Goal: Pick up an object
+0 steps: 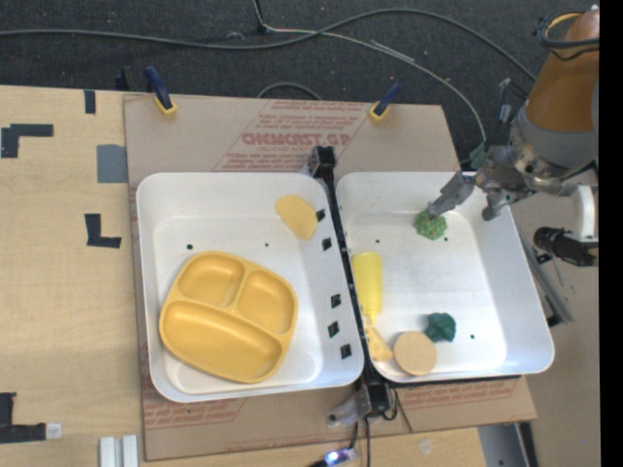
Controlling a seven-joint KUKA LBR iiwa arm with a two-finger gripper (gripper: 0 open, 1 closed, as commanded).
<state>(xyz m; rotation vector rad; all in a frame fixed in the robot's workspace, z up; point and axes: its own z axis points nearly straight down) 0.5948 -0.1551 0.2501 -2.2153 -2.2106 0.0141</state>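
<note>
Tray (227,314): yellow, in the left bin (156,261), well apart from the arm
Corn (368,282): long axis runs up and down the picture, by the divider in the right bin (506,290)
Broccoli (430,226): upper right bin, touching the left finger's tip
Gripper (467,202): spread wide, holding nothing; broccoli lies lower left of its midpoint, so the grasp likely needs a shift that way

Left bin (156,202): divided plate (228,315) front, chip (297,216) behind. Right bin (506,290): broccoli (430,226) rear, corn (368,284) at left wall, cookie (416,353) front.
</note>
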